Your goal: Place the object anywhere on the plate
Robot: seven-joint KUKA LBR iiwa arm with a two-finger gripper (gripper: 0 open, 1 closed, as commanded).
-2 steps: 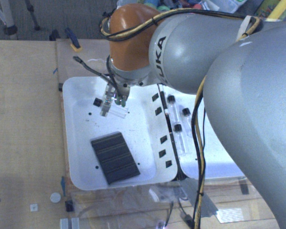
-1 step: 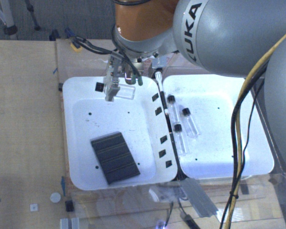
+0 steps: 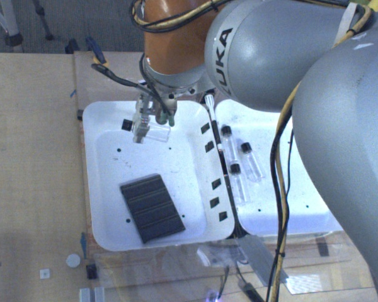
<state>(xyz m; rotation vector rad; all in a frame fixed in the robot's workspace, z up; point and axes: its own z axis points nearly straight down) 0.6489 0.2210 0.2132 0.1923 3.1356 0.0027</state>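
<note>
A tan bench (image 3: 31, 168) bears two white bins side by side. The left bin (image 3: 94, 187) holds a dark ribbed plate (image 3: 152, 208), lying flat and turned at a slant in its near half. The gripper (image 3: 152, 126) hangs over the far part of this bin, well apart from the plate; a clear object (image 3: 159, 133) shows at its fingertips, but I cannot tell whether the fingers grip it. The right bin (image 3: 302, 212) holds clear vials with black caps (image 3: 247, 159) near its left wall.

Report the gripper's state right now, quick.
Gripper: over the left bin's far end, above the dark plate; open, shut or holding cannot be told.
</note>
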